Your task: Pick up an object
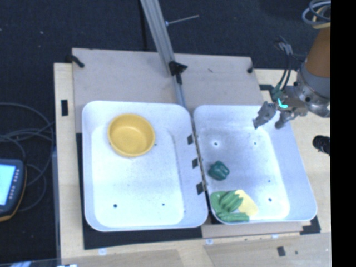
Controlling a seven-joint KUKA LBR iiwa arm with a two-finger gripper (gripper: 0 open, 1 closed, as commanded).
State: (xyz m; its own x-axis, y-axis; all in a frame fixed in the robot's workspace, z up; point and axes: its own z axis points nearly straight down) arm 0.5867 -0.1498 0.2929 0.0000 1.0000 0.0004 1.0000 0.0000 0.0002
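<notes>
two-finger grey gripper spread wide, holding nothing, over right white bin far rim | middle bare; small dark green object, green-yellow pile near edge | left white bin: yellow round bowl

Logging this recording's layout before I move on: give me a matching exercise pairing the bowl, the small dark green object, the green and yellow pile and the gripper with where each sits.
Things:
1. yellow bowl
2. dark green object
3. green and yellow pile
4. gripper

Places:
A. near corner of the right bin, by the divider
B. above the right bin's far right edge
C. far part of the left bin
D. middle of the right bin, towards the divider

Pairs: 1-C, 2-D, 3-A, 4-B
</notes>
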